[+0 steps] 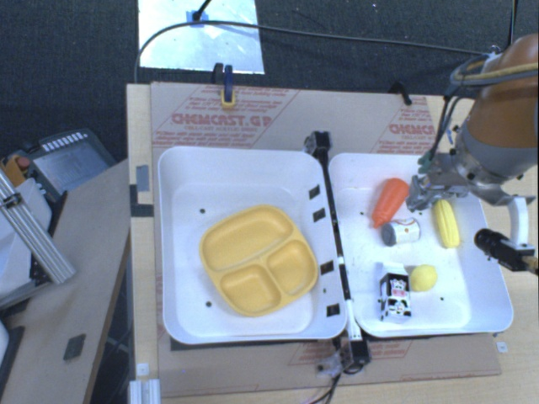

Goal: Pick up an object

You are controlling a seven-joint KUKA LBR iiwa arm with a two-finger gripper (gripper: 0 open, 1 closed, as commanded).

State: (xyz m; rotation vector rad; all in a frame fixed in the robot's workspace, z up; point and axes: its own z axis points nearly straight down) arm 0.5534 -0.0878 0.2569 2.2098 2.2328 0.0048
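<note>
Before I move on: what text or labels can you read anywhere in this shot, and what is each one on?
"CHEMCAST G P", red print on the brown protective sheet behind the left bin; last letters uncertain.
Same red print, partly cut off, on the sheet behind the right bin.
Black-and-white carton: markings too small to read.

You have a bench of pale wood with a cardboard sheet spread over it. On the sheet two shallow white bins sit side by side, touching: the left bin and the right bin.
</note>
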